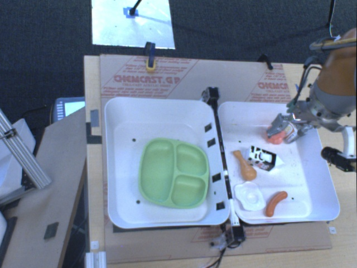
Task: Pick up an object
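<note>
reaching in from the right, fingers (281,130) clamped around an orange-red object (277,138).

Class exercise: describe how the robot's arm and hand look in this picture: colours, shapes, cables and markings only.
The arm comes in from the view's right: a rounded grey body with an orange band above the wrist. Thin cables run beside it. The hand is a small grey metal piece at the arm's end. No markings are readable.
</note>
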Controlling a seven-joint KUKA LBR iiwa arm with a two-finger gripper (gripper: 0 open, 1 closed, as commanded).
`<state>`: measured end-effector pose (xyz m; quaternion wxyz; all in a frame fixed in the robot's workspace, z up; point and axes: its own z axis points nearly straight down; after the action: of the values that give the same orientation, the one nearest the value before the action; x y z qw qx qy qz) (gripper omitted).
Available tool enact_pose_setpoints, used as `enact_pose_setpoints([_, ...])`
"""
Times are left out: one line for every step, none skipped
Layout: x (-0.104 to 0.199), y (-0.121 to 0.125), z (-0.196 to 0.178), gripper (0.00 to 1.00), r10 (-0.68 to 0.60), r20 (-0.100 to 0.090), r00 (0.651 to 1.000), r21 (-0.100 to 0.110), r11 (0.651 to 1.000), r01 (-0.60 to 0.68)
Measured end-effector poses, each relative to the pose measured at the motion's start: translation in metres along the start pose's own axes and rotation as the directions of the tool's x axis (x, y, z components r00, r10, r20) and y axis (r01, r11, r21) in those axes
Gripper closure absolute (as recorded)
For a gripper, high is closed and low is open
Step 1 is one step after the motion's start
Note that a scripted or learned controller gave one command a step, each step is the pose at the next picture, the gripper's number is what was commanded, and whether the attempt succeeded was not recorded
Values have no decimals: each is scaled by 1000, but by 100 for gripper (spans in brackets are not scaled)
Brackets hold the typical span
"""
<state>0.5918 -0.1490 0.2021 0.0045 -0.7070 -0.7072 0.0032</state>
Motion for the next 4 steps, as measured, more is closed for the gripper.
enact_pose_setpoints([0,3,-7,0,-2,2,1000,-12,1000,2])
enact_pose_setpoints([0,9,37,0,-2,1,1000,-9,1000,2])
enact_pose_setpoints([6,9,92,0,0,1,1000,-20,1000,0])
enact_pose_setpoints([7,10,118,0,-2,2,1000,-12,1000,2])
